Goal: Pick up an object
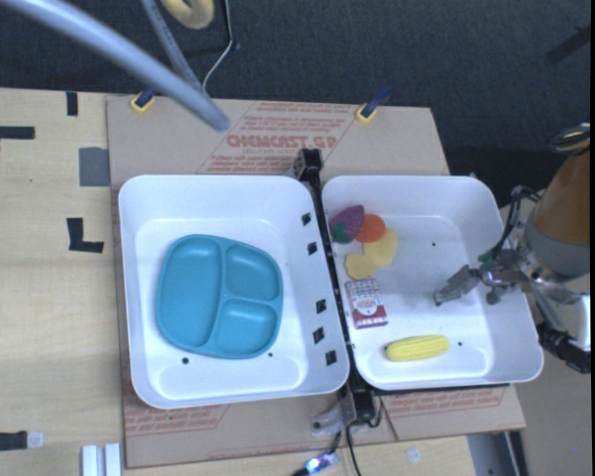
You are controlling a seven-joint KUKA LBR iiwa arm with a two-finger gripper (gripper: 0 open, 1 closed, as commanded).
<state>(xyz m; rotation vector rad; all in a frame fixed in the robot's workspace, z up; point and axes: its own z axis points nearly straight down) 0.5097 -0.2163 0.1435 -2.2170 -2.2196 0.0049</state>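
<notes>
Standing by the bench, I see the left bin (139,206) carrying just a blue divided plate (220,296), sat near its middle, probably parked there to stay out of the way. The right bin (476,191) has the pickable stuff bunched along its left edge: a purple-and-orange toy cluster (360,226), a yellow piece (370,259) touching it, then a small red-and-white packet (366,303). A yellow corn cob (416,348) lies flat near the front edge, apart from the rest, bumpy-looking and likely the easiest grab. The gripper (454,288) hangs over the bin's right half, nothing visibly in it; can't tell how wide it's open.
</notes>
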